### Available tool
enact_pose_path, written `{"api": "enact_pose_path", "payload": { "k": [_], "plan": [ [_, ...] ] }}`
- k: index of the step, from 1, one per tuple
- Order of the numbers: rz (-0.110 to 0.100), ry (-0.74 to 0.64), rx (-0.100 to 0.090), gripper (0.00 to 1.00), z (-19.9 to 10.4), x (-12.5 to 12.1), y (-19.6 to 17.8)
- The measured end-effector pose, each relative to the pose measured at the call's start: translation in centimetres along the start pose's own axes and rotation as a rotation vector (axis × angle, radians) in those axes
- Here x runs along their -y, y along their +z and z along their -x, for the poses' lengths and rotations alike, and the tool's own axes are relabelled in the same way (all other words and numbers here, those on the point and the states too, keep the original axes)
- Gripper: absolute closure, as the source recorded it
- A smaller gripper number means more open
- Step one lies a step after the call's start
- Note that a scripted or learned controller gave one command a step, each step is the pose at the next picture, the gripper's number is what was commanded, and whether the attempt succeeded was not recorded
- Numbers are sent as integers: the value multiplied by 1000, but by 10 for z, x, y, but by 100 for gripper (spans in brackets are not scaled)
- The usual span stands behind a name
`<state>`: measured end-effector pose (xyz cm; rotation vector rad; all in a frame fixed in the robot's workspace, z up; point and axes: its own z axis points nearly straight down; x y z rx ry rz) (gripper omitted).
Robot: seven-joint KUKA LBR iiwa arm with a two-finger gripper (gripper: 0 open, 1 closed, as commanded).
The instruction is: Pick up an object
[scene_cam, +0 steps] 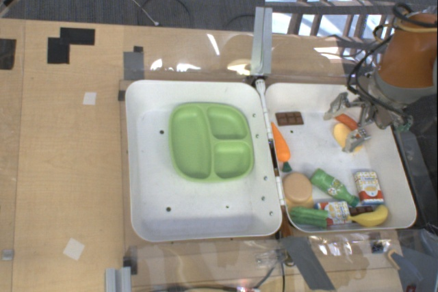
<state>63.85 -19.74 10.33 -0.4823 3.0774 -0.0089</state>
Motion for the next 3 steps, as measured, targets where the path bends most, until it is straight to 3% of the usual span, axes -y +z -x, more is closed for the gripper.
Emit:
{"api": "enact_pose_path", "payload": {
  "k": [1, 2, 3],
  "plan": [
    [4, 176, -14, 0, 16, -3, 15],
    [4, 192, -15, 0, 6, 6, 15],
    [6, 161, -16, 0, 18, -21, 16]
  ]
}}
